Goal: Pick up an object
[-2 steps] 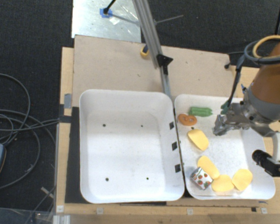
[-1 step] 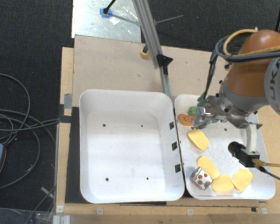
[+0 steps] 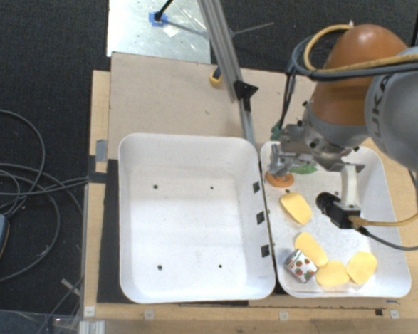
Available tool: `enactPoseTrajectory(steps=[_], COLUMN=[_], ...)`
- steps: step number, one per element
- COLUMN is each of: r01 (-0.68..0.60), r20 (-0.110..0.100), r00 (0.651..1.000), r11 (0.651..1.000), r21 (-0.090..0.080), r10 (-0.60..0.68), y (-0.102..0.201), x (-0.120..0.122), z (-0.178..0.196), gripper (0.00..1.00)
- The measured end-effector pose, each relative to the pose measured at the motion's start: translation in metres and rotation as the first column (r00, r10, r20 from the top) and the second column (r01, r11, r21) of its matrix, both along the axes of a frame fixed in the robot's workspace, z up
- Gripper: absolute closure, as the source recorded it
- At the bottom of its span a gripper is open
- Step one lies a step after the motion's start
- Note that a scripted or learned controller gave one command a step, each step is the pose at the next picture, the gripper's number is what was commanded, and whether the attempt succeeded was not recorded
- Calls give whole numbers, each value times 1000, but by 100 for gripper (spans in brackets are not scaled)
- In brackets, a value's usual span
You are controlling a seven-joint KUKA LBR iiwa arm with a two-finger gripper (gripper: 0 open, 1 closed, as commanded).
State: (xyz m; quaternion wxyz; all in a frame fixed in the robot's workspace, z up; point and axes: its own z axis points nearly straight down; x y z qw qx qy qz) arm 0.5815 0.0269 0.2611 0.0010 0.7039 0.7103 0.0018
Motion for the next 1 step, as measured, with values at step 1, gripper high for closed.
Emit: enactPoseTrajectory(steps=[1], r01=[-1], r20=[-2], r00=[1000], r11=[1000], r21=[1], r10=[1], y=[50], x=[18], z=[-15], gripper=[100])
